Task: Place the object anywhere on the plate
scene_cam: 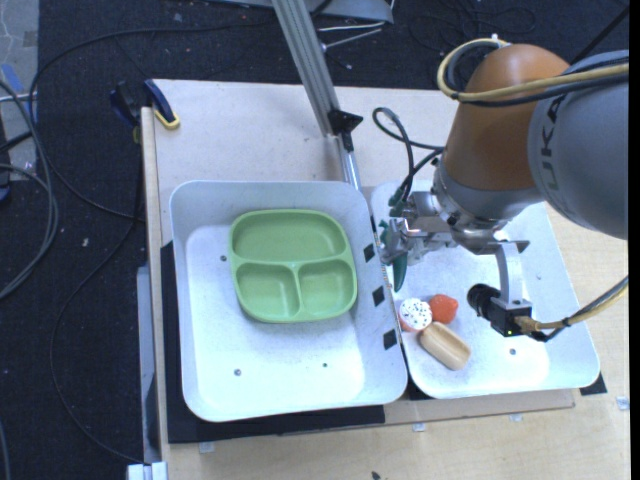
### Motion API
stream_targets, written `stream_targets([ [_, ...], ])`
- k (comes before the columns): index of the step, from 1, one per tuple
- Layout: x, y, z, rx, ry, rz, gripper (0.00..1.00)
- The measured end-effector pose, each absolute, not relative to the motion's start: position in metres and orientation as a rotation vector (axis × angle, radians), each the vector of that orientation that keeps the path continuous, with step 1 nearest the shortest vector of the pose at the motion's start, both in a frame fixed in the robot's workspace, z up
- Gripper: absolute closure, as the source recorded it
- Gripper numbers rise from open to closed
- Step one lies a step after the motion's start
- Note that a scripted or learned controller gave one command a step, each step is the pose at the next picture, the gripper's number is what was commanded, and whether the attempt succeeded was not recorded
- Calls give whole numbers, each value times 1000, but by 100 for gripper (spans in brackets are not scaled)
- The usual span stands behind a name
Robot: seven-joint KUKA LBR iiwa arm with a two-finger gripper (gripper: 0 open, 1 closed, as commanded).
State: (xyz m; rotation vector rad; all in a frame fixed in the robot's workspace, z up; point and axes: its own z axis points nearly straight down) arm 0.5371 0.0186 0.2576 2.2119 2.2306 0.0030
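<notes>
The grey arm [590,138] enters from the right of the frame, its orange band [500,118] sitting above the wrist. The end effector [400,263] hangs over the left edge of the right bin [560,363], close to the seam between the two bins. Whether it is spread or pressed together cannot be determined from this angle, and nothing is seen gripped by it.

The green plate [293,265], divided into three compartments, lies in the upper part of the left bin [270,368], at centre frame. All three compartments are bare.

Three small objects lie grouped in the lower left part of the right bin, below the end effector: a white speckled ball [415,315], an orange-red piece [444,308] just beside it, and a tan bread-roll-shaped item [445,346] touching or nearly touching both. All three rest on the bin floor, apart from the plate.

Both bins sit on a pale desk [250,128].
</notes>
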Motion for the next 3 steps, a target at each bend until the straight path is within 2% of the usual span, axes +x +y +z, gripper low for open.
stream_targets([
  [2,553,128,228,2213,2230,0,100],
  [3,553,125,229,2218,2224,-1,0],
])
